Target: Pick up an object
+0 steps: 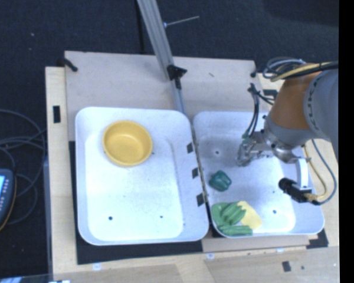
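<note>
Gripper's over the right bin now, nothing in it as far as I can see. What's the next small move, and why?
Probably shift the gripper toward the green pepper, down-left of it in the camera view, then lower. The pepper lies alone on the right bin's floor, apart from the green and yellow pile at the bin's near edge, so it looks the easier pick.

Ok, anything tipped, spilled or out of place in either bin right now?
Nothing stands out. The yellow bowl sits upright in the left bin. In the right bin, the small green object and the green and yellow pile lie inside the rim. The gripper hangs above bare floor there.
</note>
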Tool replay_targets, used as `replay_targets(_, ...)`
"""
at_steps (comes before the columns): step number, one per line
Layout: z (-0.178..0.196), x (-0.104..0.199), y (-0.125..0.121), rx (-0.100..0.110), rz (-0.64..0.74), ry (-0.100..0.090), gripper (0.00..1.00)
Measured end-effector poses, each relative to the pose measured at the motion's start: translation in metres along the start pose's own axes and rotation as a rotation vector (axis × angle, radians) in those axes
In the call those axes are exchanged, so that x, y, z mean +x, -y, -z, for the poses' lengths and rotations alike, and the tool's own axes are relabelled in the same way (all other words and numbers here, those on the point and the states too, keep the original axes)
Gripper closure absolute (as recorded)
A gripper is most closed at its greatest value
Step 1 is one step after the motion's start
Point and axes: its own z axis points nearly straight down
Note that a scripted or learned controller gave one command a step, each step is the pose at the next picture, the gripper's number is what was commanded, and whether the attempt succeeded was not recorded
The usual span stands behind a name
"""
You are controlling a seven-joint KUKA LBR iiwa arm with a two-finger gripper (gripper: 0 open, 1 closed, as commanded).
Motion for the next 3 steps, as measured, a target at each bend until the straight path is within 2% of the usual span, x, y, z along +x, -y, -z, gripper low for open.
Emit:
replay_targets(1,0.043,0.002,0.002,-0.002,0.001,0.001,1.0)
replay_targets(2,0.104,-0.003,-0.005,-0.004,0.001,0.001,1.0)
replay_targets(3,0.102,-0.003,-0.005,0.001,0.002,0.001,1.0)
